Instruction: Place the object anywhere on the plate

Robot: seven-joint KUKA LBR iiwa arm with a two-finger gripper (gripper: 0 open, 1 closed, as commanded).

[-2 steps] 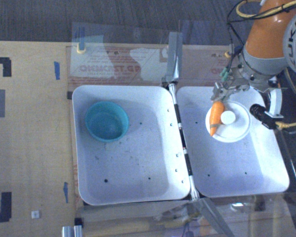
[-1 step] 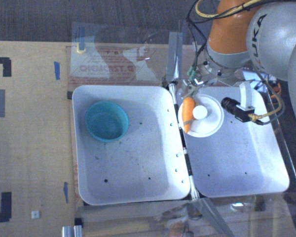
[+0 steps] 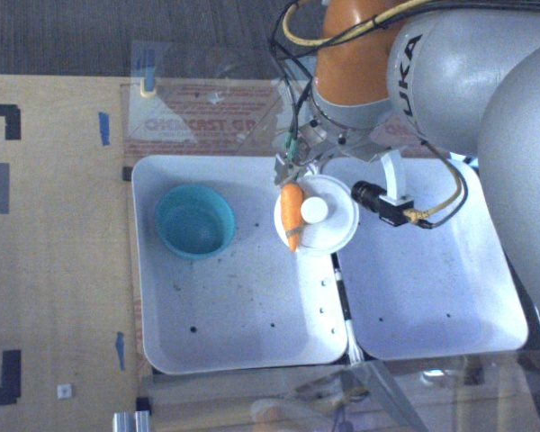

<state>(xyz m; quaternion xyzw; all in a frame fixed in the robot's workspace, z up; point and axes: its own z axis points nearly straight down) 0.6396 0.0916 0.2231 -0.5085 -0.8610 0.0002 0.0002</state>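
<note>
1. Two shallow white bins sit side by side on the bench; the left bin [image 3: 243,331] holds a teal bowl [image 3: 194,220], and a small white plate [image 3: 335,232] straddles the seam between it and the right bin [image 3: 432,286].
2. The object, an orange carrot [image 3: 292,212], lies along the plate's left edge, its narrow end hanging a little past the rim toward the left bin. A small white round piece [image 3: 314,210] sits just beside it on the plate; what it is, cannot tell.
3. The gripper [image 3: 291,171] is right at the carrot's upper end. Whether it is parted, closed, or clamped on the carrot, I cannot tell: the orange wrist band and cabling crowd that spot.
4. Handling, as judgement: the carrot looks light and stiff, likely a smooth toy, so it may roll or slip on its tapered skin. Best hold would be across the thicker middle, not the pointed tip.
5. Task status, as judgement: the carrot rests largely on the plate, so placement looks close to done, though the overhang could let it tip off.
6. Hard to make out: contact between tool and carrot, the plate's upper rim under the wrist, and the right bin's far corner behind the arm.
</note>
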